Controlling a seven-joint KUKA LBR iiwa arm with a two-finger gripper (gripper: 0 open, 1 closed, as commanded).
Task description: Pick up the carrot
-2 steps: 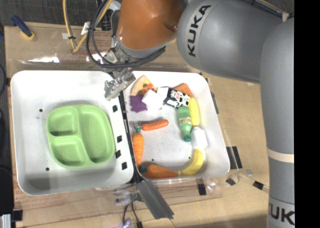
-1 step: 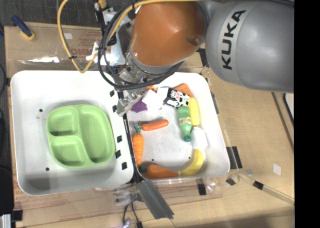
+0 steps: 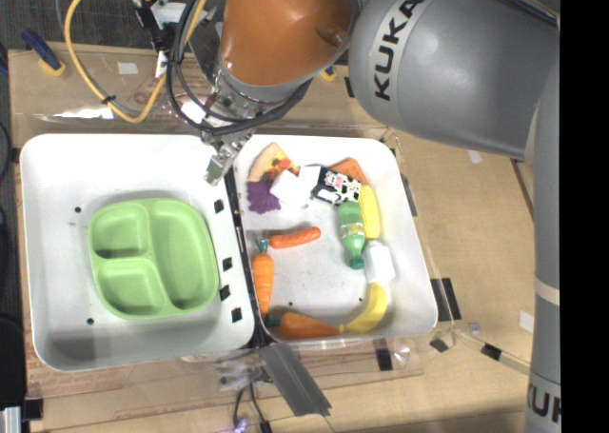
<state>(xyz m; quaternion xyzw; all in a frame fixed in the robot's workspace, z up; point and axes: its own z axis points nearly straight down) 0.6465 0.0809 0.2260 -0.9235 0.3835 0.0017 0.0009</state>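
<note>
Although we can see the robot's small metal pincer (image 3: 217,167) hanging just above the middle of the frame, over the seam where the two bins meet, we cannot tell how far open it is. Nothing is visibly held in it. Above it, the wide orange band of the grey arm (image 3: 281,22) takes up the top centre of the frame, with black cables looping around the wrist.

We count three smooth, tapered, orange plastic toy carrots, all in the shallow white right-hand bin (image 3: 419,269), and all below and to the right of the pincer. The nearest carrot (image 3: 295,238) lies near the middle of the frame, its long axis almost level across the picture and its green tip pointing left. A second carrot (image 3: 264,274) lies close along the bin's left wall, pointing up and down the frame. A third carrot (image 3: 304,326) rests along the bottom wall, touching a curved yellow banana (image 3: 373,307).

We judge the nearest carrot the easiest target: it has bare floor around it. The pincer would need to travel down and right, then close across the carrot's narrow width.

Between pincer and carrot sits a soft-looking purple lump (image 3: 259,195). Further right are a black-and-white carton (image 3: 333,186) and a glossy green bottle (image 3: 350,231). The white left-hand bin (image 3: 38,165) holds a pale green divided plastic tray (image 3: 152,255).
</note>
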